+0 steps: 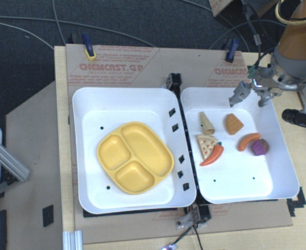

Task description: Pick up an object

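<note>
Camera view gives you a cardboard-topped bench [116, 61] over dark carpet crossed by cables. Your left bin [85, 108] holds a yellow divided plate [135, 157]. Your right bin [278, 181] holds a cone [207, 122], pizza slice [206, 145], red chili [212, 155], waffle [234, 123], sausage [248, 140] and purple piece [259, 147]. Your gripper [252, 94] hangs spread wide, holding nothing, above that bin's far edge.
</note>
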You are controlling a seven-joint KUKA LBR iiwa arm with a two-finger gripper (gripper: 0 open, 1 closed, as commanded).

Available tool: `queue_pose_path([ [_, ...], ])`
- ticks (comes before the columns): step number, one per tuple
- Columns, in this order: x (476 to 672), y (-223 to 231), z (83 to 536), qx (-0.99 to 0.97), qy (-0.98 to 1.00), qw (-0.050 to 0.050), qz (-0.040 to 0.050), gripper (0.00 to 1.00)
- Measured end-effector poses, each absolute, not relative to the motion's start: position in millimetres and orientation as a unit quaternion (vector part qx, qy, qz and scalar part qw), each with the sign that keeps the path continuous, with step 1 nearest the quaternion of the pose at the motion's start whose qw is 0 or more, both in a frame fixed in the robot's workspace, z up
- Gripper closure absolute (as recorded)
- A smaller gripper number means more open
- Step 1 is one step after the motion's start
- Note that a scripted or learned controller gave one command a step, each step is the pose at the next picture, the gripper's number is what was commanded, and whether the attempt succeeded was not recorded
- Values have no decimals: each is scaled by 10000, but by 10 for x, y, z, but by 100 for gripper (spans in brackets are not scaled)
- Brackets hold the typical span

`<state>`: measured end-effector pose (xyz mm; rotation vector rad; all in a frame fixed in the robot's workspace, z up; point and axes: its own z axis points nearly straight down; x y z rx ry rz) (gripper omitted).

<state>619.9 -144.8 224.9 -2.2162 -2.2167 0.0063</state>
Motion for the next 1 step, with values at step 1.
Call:
queue_pose_path([
  [1,6166,-1357,1773,-7069,-7073,33,16,0],
])
